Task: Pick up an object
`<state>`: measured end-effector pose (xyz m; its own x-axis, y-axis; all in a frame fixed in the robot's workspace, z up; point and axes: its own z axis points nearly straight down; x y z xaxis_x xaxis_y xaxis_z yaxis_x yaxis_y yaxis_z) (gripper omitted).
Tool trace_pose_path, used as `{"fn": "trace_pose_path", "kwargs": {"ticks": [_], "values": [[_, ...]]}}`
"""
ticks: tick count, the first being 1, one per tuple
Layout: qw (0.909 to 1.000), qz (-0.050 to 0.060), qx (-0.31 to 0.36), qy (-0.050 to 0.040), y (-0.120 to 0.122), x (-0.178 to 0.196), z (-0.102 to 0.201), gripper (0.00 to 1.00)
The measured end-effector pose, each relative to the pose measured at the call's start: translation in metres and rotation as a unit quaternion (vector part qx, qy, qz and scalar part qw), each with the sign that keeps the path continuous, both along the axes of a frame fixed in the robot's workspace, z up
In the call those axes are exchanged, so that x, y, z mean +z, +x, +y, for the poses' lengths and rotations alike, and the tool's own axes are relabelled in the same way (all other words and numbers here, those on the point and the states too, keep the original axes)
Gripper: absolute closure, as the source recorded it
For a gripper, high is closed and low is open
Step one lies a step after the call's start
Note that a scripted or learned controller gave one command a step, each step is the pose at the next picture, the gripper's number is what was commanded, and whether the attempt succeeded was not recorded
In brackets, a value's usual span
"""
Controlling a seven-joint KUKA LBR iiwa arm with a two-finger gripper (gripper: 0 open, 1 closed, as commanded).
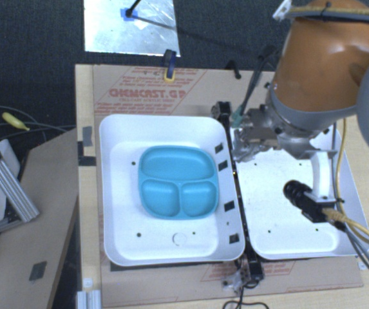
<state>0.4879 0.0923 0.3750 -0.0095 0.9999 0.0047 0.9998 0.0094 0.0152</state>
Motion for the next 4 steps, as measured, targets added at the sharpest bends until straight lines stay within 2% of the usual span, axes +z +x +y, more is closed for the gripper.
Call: {"fn": "trace_pose_path", "kwargs": {"ticks": [1,2,3,4], "values": [[1.0,0.004,-0.004,-0.0018,-0.001,0.038,-0.022,1.0],[1.0,0.002,0.003,0.0013,-0.002,0.128,0.094,1.0],[1.0,0.005,0.0,-0.0013,-0.001,0.134,0.087,1.0],[1.0,0.004,0.003,-0.0005,-0.001,0.145,0.087,1.0]]}}
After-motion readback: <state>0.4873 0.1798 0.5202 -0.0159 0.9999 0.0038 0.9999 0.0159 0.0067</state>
